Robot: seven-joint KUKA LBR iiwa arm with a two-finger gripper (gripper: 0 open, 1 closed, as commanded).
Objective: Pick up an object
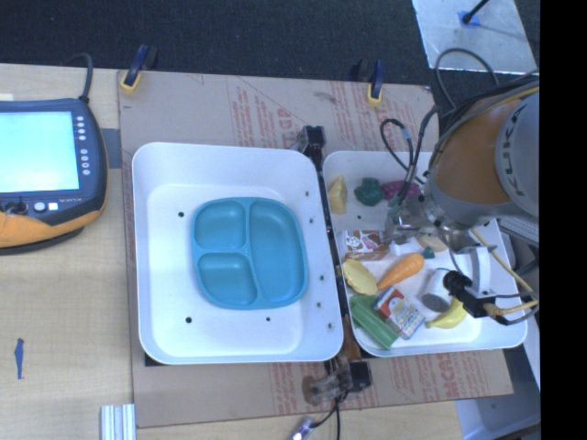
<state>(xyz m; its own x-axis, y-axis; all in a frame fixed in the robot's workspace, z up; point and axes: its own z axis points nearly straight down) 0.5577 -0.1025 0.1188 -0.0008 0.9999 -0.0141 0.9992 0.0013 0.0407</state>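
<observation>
bench with two bins

Arm cut off at right of frame; its bulk hides the upper right part of the right bin and whatever lies under it. Gripper sits in shadow below the wrist, finger state unreadable. Purple item beside the green toy partly covered by cables, identity unclear.
</observation>
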